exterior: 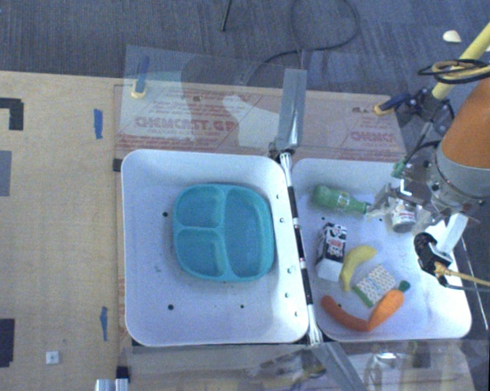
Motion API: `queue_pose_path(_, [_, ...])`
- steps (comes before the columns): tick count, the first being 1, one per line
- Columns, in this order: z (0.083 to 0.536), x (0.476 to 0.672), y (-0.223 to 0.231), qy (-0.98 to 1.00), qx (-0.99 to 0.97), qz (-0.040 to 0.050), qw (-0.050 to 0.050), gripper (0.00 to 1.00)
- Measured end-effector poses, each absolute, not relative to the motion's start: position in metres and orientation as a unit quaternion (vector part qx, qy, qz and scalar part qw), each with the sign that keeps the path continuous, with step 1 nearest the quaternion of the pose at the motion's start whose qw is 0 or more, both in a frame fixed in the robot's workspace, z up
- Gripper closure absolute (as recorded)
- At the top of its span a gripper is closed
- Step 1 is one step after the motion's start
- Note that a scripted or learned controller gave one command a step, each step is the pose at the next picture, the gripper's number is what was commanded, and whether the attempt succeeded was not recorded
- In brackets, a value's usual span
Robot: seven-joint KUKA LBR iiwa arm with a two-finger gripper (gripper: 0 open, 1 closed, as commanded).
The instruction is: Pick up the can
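Note:
The can (404, 216) is small, silver-white with a red mark, and lies near the back right of the right bin (450, 317). My gripper (400, 201) hangs right over it, under the grey wrist and the orange band (473, 132). The gripper's metal parts overlap the can's top, so whether they touch is unclear. The wrist hides the can's right side.
A green bottle (340, 200) lies just left of the can. Further forward are a black-and-white carton (333, 243), a banana (355, 263), a checked sponge (377, 281), a carrot (386, 308) and a red pepper (343, 314). A teal divided plate (224, 231) sits in the left bin (146, 227).

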State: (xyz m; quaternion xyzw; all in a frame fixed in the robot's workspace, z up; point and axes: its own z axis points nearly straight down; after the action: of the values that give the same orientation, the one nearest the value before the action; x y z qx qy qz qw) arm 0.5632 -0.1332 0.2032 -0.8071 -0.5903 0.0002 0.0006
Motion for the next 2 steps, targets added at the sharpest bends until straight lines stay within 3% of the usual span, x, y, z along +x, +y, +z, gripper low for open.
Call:
queue_pose_path(1, [0.2133,0.5637,-0.1343,-0.59,-0.807,-0.0002,0.0,1.0])
queue_pose_path(2, [0.2132,0.5637,-0.1343,-0.59,-0.807,-0.0002,0.0,0.0])
